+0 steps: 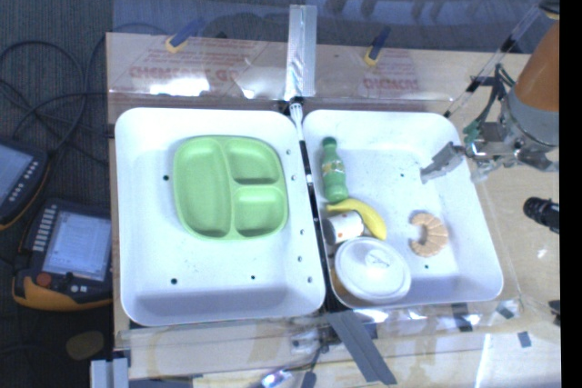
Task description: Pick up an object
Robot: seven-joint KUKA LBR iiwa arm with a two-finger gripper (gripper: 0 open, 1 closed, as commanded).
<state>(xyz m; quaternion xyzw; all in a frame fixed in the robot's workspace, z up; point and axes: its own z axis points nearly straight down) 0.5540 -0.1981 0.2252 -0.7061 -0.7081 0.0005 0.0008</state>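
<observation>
No object is held yet. The nearest candidate, the shrimp (428, 233), lies in the right bin (473, 223), below the hand (447, 161) in the view and a little toward the arm, well apart from it. Further out, down and to the left of the hand, are the banana (364, 215), the white bowl (373, 269) touching the banana's lower side, and a small cup (346, 228) tucked between them. The green bottle (333, 170) lies left of the hand along the divider. Beyond that, in the left bin (136, 223), sits the green tray (230, 187).

The hand hangs over bare bin floor near the right bin's upper corner. Whether its fingers are spread or pressed together cannot be told; the tip is blurred and small.

For a clean pick, the shrimp is judged the best choice: it stands alone, so nothing would be nudged. The hand should be brought directly above it, the fingers set across its narrow curve, and lowered straight. The clustered banana, cup and bowl are better avoided, since a crowded grasp is likely to slip.
</observation>
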